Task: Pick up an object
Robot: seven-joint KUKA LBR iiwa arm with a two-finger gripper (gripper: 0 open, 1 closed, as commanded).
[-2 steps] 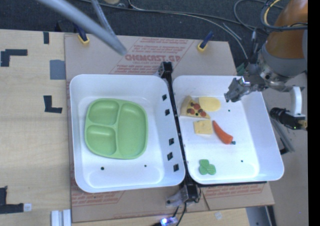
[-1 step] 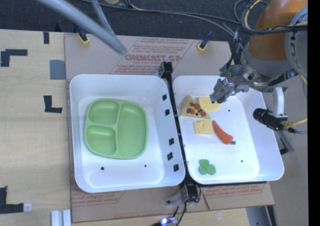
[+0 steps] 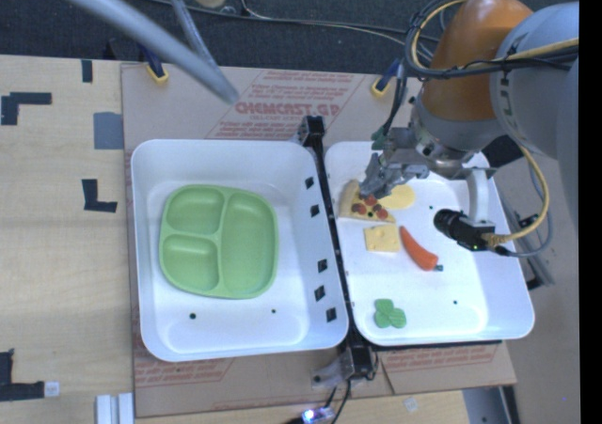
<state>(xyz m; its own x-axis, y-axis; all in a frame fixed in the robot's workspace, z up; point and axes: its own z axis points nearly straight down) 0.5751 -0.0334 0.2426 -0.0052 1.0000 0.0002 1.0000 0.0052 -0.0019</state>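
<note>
The gripper (image 3: pixel 376 189) hangs over the yellow, red-dotted toy pizza slice (image 3: pixel 359 207) near the right white bin's (image 3: pixel 503 319) left wall. No object is lifted; grasp and lift remain.

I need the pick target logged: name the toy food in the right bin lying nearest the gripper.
The pizza slice, at the bin's upper left, directly under the gripper. The cheese square, carrot and green broccoli lie farther toward the near edge.

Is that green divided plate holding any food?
Empty. The green plate in the left bin shows three bare compartments.
</note>
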